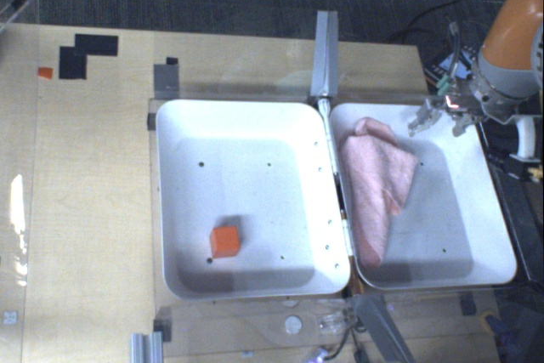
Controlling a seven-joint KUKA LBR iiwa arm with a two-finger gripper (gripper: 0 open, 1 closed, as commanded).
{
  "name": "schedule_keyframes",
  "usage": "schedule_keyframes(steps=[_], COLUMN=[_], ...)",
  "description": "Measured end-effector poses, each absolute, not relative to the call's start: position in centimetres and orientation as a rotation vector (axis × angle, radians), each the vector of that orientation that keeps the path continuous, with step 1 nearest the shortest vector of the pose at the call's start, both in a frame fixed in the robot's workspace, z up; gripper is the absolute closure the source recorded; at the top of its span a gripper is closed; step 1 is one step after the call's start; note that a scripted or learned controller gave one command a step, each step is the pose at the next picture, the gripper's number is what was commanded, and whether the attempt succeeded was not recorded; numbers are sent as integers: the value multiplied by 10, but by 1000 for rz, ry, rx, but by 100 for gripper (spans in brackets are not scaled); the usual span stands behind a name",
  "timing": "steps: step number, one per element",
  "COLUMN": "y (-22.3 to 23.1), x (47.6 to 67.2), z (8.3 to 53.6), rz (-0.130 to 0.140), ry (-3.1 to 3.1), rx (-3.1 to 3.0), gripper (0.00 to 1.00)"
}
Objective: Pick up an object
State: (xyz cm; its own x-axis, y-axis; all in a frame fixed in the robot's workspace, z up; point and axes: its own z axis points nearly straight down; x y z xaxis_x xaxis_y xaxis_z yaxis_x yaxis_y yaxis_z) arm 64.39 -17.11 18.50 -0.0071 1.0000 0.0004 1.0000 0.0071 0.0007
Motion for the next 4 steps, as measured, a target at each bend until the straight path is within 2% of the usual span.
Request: schedule_keyframes(steps=[1, 2, 3, 4], y=[-113, -122, -120, -79], x=[633, 600, 604, 650], z=[95, 90, 102, 185], rz=[8, 15, 24, 7], ry=[2338, 2384, 2381, 2426], rx=[2088, 2027, 2019, 1985], gripper=[0, 0, 100, 100])
